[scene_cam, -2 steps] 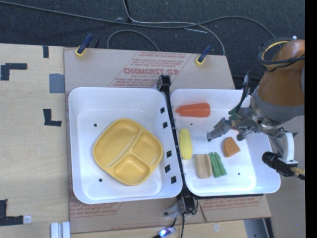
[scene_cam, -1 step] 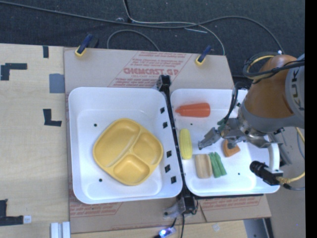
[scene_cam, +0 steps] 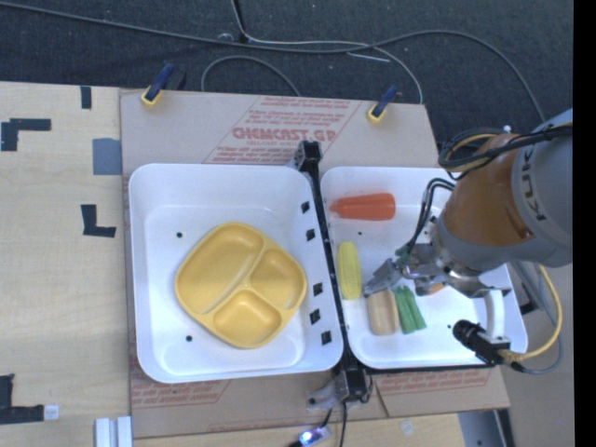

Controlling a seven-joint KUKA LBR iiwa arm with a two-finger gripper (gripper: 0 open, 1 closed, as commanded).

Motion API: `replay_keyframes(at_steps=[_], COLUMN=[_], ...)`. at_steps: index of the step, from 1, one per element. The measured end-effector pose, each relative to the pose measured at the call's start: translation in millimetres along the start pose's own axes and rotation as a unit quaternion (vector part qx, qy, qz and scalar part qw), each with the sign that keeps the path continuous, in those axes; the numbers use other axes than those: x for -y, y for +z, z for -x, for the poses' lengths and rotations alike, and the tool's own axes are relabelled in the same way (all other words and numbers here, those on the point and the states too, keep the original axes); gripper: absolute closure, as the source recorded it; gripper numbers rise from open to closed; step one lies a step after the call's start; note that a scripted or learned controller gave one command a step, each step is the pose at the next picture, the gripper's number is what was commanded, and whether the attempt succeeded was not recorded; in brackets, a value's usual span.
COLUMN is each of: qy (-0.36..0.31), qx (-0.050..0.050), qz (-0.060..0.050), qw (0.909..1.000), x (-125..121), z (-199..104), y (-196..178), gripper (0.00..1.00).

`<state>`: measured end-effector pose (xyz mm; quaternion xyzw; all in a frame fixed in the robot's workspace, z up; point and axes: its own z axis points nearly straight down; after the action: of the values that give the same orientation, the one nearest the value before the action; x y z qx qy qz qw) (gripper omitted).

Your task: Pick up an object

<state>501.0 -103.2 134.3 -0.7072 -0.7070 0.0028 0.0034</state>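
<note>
Where the bench fills the middle of the frame, two shallow white bins side by side on a sheet of printed brown cardboard [scene_cam: 279, 128].

Left bin [scene_cam: 149, 250]: one yellow divided plate [scene_cam: 240, 282], three compartments, lying flat near the centre, turned at an angle to the bin walls. Nothing resting on it.

Right bin [scene_cam: 419, 180], four items:
- orange carrot [scene_cam: 363, 207], lying crosswise near the upper wall, apart from the rest;
- yellow corn cob [scene_cam: 349, 269], lengthwise just beside the divider between the bins;
- tan cylinder-shaped piece [scene_cam: 381, 314], lower centre, just right of the corn;
- green ridged piece [scene_cam: 409, 309], touching or nearly touching the tan piece on its right side.

Gripper [scene_cam: 386, 277]: reaching in from the right edge on the grey arm [scene_cam: 549, 194] with its orange band [scene_cam: 480, 203], positioned over the tan and green pieces. Metal fingers [scene_cam: 380, 276] visible at the upper end of the tan piece; whether spread or closed, cannot tell, and no item seen clearly between them.

Surroundings: two yellow-and-blue clamps [scene_cam: 156, 87] at the upper edge of the cardboard; black cables [scene_cam: 279, 45] across the dark carpet at the top of the frame; pale wooden tabletop [scene_cam: 47, 277] with black tape marks at left.
</note>
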Motion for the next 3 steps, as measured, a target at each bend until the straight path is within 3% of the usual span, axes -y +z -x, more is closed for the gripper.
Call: replay_keyframes(at_steps=[1, 2, 3], qy=[0.0, 0.0, 0.0], qx=[0.003, 0.003, 0.001], qz=[0.007, 0.011, 0.005], qw=[1.0, 0.9999, 1.0], x=[-2, -5, -4], z=[2, 1, 9], y=[48, 35, -11], gripper=[0.0, 1.0, 1.0])
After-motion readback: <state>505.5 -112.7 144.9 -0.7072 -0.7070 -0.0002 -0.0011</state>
